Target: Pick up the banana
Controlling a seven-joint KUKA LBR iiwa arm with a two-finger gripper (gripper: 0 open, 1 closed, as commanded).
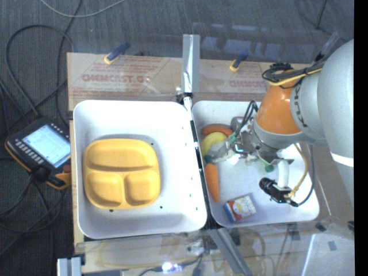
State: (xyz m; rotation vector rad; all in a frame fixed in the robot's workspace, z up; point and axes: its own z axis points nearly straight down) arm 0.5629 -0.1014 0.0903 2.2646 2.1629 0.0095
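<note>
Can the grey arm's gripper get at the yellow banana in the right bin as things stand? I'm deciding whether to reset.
Probably yes. The gripper hangs right over the yellow banana by the right bin's left wall. The orange carrot lies close below and could crowd the grasp.

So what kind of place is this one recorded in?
Probably a robotics lab, set up for bin picking. Two white bins sit clamped on a bench, cables trail over carpet, and a teach pendant lies at the left. The gripper is down among toy food, by the banana.
</note>
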